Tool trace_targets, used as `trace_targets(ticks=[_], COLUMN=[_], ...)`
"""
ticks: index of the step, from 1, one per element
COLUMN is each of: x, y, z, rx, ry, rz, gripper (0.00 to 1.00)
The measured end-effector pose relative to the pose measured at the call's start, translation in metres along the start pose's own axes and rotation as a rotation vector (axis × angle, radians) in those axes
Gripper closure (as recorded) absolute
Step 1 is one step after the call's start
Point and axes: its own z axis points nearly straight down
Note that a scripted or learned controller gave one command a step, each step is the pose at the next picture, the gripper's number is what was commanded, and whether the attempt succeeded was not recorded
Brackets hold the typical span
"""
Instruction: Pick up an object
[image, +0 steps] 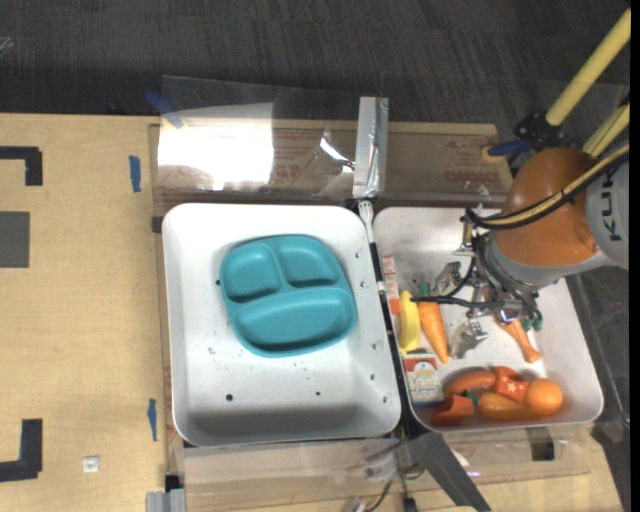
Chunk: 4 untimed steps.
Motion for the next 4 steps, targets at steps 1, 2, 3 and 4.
trace_targets(ticks=[1, 2, 3, 4], x=[0.039, 0.047, -0.018, 0.001], y=[0.010, 0.019, -0.058, 0.003], z=[0.003, 0.002, -0.007, 0.004], rx=[-0.011, -0.010, -0.013, -0.014], ry=[0.003, 0.000, 0.009, 0.007], rz=[0.048, 0.024, 0.113, 0.192], gripper=[0.00, 0.00, 0.00, 0.00])
